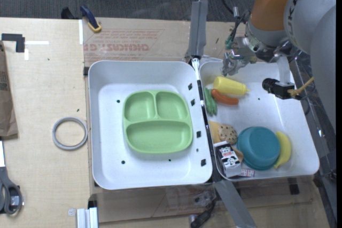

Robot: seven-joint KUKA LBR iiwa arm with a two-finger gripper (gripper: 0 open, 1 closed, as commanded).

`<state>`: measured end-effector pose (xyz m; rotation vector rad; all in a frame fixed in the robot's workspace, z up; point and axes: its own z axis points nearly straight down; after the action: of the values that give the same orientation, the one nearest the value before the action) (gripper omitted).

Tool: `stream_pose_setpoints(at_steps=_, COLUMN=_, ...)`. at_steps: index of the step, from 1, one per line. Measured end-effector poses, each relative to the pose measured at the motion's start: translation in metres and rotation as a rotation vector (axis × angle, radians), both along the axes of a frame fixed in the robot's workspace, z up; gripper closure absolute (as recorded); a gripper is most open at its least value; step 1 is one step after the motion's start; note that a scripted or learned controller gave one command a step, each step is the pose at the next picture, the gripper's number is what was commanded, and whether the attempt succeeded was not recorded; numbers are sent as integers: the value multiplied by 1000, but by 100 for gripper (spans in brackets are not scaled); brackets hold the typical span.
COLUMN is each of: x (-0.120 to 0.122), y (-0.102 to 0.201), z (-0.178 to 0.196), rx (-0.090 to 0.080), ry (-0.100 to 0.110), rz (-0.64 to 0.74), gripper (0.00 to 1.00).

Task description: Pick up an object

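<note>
The yellow bottle [230,85], likely light, stiff and slippery, is being approached at upper right by the gripper [231,63], best taken across its middle; jaw state cannot be told.

Grey arm [312,8] entering from the right, orange band above wrist, tool [231,64] pointing down, fingers unclear
</note>
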<state>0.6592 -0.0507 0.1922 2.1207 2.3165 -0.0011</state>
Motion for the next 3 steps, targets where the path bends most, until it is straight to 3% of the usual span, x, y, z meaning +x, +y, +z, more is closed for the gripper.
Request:
stream_pose_setpoints(at_steps=1, x=0, y=0, z=0, rx=0, ry=1, rz=0, gripper=0)
stream_pose_setpoints(at_steps=2, x=-47, y=-47, z=-54, rx=0, ry=4, rz=39, gripper=0)
stream_pose_setpoints(at_steps=3, x=-16, y=-51, z=-102, rx=1, ry=8, rz=-59, gripper=0)
